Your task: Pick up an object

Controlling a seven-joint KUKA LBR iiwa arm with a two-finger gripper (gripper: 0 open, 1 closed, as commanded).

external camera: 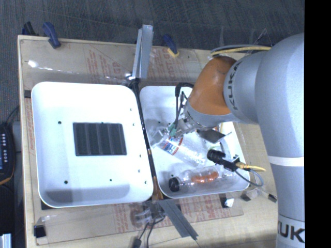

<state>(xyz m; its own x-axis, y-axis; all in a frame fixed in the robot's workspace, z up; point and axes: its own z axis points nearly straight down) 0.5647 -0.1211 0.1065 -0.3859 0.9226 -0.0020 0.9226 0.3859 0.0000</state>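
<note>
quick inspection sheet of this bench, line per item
surface: wooden bench bearing two white bins; left bin has a dark grated panel
job's things: clear plastic bottle with dark cap lying in the right bin; crumpled clear packaging with a red and blue label beside it
clutter: nothing seen
grippers: gripper low in the right bin over the packaging, hold unclear
cables: yellow cable over the arm
surroundings: blue clamps on the bench edge, dark carpet

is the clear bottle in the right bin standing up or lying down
Lying down. The clear plastic bottle rests on its side along the near wall of the right bin, its dark cap pointing left toward the left bin.
</note>
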